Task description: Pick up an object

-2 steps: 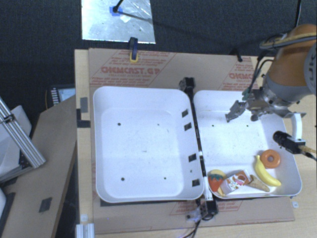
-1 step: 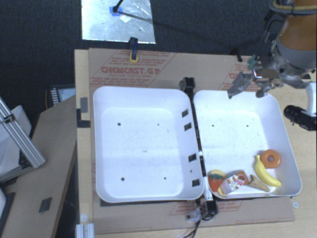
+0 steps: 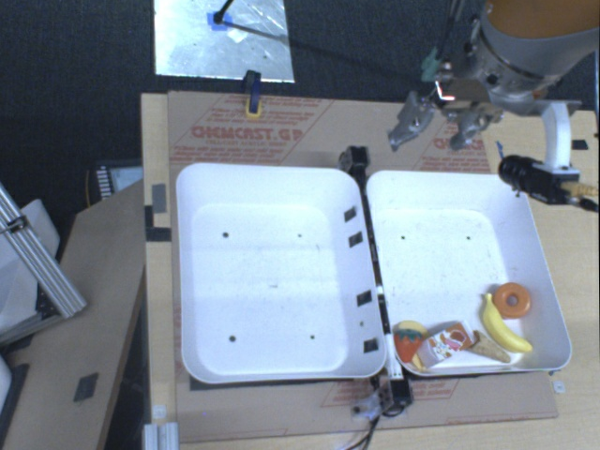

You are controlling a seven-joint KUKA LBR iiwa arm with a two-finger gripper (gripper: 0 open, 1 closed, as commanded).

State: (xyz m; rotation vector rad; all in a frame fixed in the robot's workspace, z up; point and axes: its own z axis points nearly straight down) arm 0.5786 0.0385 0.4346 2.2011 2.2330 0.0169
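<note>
My gripper hangs high over the far edge of the right bin, its two fingers spread apart with nothing between them. The objects lie bunched in that bin's near right corner, well away from the gripper: a yellow banana, an orange ring-shaped piece just behind it, a red and orange round fruit, a small white and red packet, and a tan wedge beside the banana.
The left bin sits beside the right one, joined by a black clipped divider. A shiny metal sheet lies on the dark floor behind the bench. Aluminium framing stands at the left.
</note>
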